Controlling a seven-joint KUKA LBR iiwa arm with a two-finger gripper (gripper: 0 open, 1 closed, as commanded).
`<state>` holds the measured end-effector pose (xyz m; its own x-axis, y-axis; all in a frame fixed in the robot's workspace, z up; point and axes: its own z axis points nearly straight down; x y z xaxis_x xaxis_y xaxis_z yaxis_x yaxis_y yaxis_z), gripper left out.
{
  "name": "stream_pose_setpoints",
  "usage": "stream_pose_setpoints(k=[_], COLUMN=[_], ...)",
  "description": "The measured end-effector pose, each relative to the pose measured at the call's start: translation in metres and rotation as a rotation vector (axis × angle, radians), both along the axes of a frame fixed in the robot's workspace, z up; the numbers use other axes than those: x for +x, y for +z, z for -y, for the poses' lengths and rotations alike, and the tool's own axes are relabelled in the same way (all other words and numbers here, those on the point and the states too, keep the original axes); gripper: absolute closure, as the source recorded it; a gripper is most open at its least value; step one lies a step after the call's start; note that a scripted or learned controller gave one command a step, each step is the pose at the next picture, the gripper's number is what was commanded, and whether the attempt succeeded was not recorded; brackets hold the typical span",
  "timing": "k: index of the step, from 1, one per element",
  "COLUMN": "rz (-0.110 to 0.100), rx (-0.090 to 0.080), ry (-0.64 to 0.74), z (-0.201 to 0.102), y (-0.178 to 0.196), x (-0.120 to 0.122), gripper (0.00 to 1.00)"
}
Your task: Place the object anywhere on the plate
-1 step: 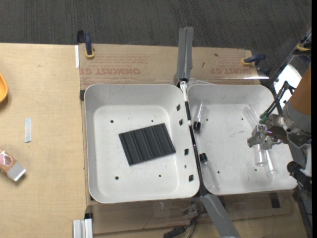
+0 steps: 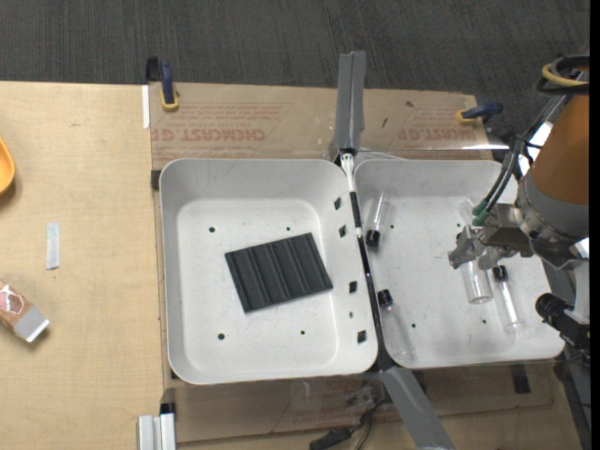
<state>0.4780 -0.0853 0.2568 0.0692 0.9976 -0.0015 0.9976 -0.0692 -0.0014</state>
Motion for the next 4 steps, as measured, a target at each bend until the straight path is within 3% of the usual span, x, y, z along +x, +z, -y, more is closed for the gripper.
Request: stream_pose_setpoints(k=[1, 2, 3, 4], rz=[0.0, -0.003, -0.002, -0.005], rx=[0.0, 0.0, -0.001, -0.001], ry=[0.059, 0.113, 0.185, -0.043], z=[-0.059, -0.096, -0.158, -0.206], y=[0.018, -0.048, -0.067, -0.056], x=[0.0, 0.065, 0.096, -0.001], gripper=[1.0, 1.0, 1.0, 1.0])
